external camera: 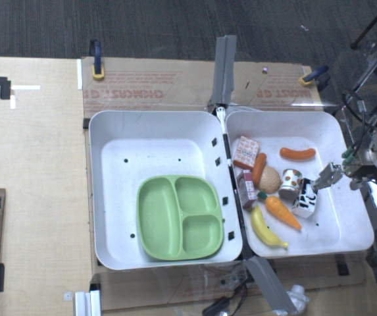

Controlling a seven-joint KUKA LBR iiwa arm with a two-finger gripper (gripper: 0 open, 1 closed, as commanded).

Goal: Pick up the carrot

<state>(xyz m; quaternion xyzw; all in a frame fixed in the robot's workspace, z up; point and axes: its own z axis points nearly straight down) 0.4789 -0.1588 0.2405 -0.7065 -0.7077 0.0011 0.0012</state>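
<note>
While the gripper [326,175] hovers with fingers apart, nothing is clamped. Carrot [283,213] lies lower-left, its long axis diagonal.

carrot [283,213] in the right bin [352,236], just right of the banana [266,227].

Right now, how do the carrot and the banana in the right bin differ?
The carrot is orange with a green top; the banana is yellow. The carrot is straight and tapered; the banana is curved. The carrot lies nearer the gripper; the banana lies nearer the bin's front wall. Both lie flat, side by side.
</note>
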